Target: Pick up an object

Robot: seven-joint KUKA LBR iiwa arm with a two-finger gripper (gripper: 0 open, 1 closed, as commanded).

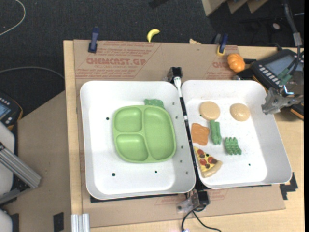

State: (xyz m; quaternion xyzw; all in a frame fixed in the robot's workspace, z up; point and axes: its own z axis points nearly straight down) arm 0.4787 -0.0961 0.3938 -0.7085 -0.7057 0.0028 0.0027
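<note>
White right bin [270, 144] holds your targets, none lifted yet; whole pick left to do. Nearest you: pizza slice [207, 162] close to front rim, tight there. Next back: green ridged piece [232, 145], green stick [215, 132], orange slab [200, 134] touching stick. Further: two tan rounds [210, 110], well apart, open room around. Far right edge: gripper [276, 101] above bin rim, jaws — you cannot tell. Left bin: green divided plate [144, 133].
</note>
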